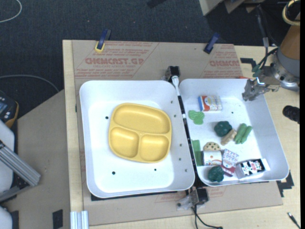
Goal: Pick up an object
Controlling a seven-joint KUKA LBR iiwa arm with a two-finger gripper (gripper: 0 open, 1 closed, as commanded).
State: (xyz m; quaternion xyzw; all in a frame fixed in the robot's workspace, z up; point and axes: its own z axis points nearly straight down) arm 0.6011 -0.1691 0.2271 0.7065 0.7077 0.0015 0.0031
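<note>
The right white bin (274, 128) holds several small items. A white carton with a red and blue label (210, 103) lies at its back, with a light green piece (196, 117) in front of it. A dark green broccoli-like lump (222, 128) and a green pod (243, 133) sit mid-bin. At the front lie a black-and-white packet (251, 166) and another dark green lump (215, 173). My gripper (251, 91) hangs over the bin's back right corner, above and to the right of all the items, with nothing visibly in it.
The left white bin (90, 128) holds a yellow divided plate (140, 131). A black hinge strip (182, 113) runs between the bins. Blue clamps (102, 40) (211, 43) pin the brown board at the back. Cables and a grey fixture lie beyond the bench's right edge.
</note>
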